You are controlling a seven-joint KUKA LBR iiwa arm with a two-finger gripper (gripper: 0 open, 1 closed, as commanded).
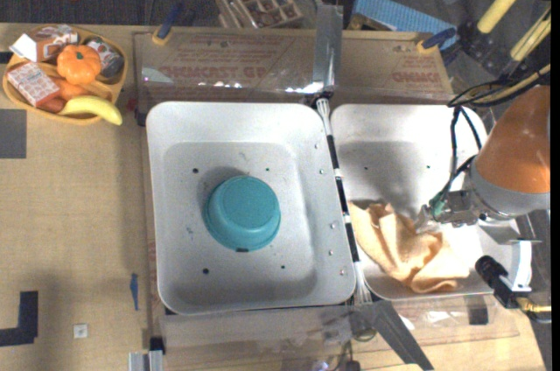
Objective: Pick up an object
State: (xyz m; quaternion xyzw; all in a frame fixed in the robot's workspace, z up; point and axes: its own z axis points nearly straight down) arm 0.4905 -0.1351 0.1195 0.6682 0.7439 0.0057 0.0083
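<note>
A crumpled yellow-tan cloth [402, 251] lies in the near part of the right bin [394, 150]. A teal bowl [243, 212] sits upside down in the middle of the left bin [175, 142]. My gripper [429, 217] reaches in from the right and is down at the cloth's upper right edge, touching or just above the fabric. The arm's orange band [521, 155] hangs over the right bin's right side and hides that rim.
A dish of toy food [63, 73] with a banana and an orange pumpkin sits on the bench at the far left. Cardboard panels [236, 59] stand behind both bins. A black cable [457, 142] loops above the right bin.
</note>
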